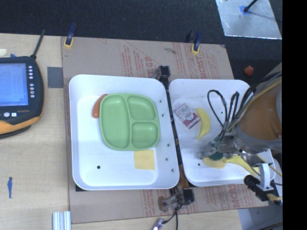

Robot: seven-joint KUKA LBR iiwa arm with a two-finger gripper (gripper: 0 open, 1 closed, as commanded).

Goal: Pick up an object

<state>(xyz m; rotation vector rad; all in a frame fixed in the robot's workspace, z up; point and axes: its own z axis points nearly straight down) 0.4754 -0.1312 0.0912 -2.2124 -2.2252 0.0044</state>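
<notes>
My gripper [214, 153] is down low in the right bin [192, 87], near its front edge, reaching in from the right. It sits over a yellow item [217, 163] with a teal piece beside it; the fingers are hidden in the clutter. A yellow banana [204, 122] lies in the middle of the right bin, and a small pink-and-white packet [186, 115] rests just left of it. In the left bin [81, 143] are a green divided plate [129, 121], an orange-red item [97, 106] poking out at the plate's left, and a flat yellow square [145, 159].
Black cables [225, 104] loop from the arm over the right bin's back half. A teach pendant [17, 92] lies on the bench at far left. Clamps [195, 41] hold the cardboard at the back. The bins' shared wall [171, 128] runs between them.
</notes>
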